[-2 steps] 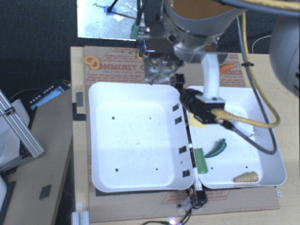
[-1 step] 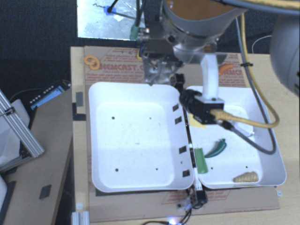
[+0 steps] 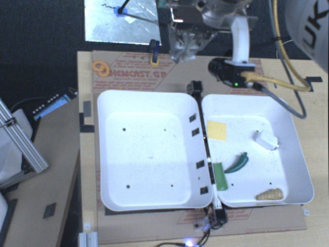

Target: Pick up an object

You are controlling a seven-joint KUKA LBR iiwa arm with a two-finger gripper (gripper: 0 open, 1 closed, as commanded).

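The right bin (image 3: pixel 288 133) holds a yellow square pad (image 3: pixel 216 130), a small white piece (image 3: pixel 266 140), a curved dark green pepper-like thing (image 3: pixel 237 163), a light green block (image 3: pixel 220 176) by the centre divider and a tan ridged cone (image 3: pixel 270 194) near the front edge. My gripper (image 3: pixel 184 48) hangs high above the back edge of the bench, beyond both bins and roughly over the divider line. It is well apart from every object. The left bin (image 3: pixel 149 148) lies to its lower left.
An orange ring (image 3: pixel 101 68) and a blue-and-yellow clip (image 3: pixel 153 53) lie on the cardboard behind the left bin. A shiny metal sheet (image 3: pixel 121 12) sits further back. Black clips (image 3: pixel 195 131) line the divider. A yellow cable (image 3: pixel 282 81) runs along the right bin's back edge.
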